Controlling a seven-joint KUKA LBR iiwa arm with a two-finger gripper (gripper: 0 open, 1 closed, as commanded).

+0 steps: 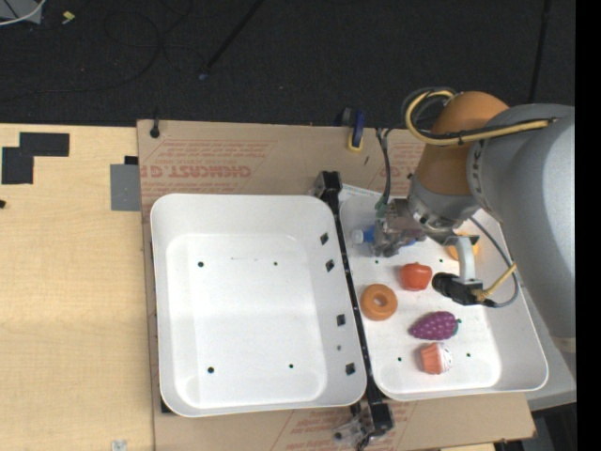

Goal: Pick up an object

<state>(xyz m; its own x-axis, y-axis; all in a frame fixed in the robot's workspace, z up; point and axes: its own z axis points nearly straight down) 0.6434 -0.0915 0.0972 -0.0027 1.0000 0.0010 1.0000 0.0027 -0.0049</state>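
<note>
My gripper (388, 237) hangs low over the far left part of the right bin (512, 369). A small blue thing (362, 238) lies right beside it on the left; I cannot tell if they touch. Just nearer than the gripper lie a red tomato-like piece (415, 275) and an orange ring (379, 302). Further toward the front are a purple bunch of grapes (434, 325) and an orange-and-white piece (433, 358). A bit of a yellow-orange thing (466, 249) peeks out to the right of the wrist.
The left bin (178, 252) sits beside the right one, with a black divider rail (343, 280) between them. The grey arm (526, 186) covers the right bin's far right corner. A blue clamp (355, 128) stands at the board's back edge.
</note>
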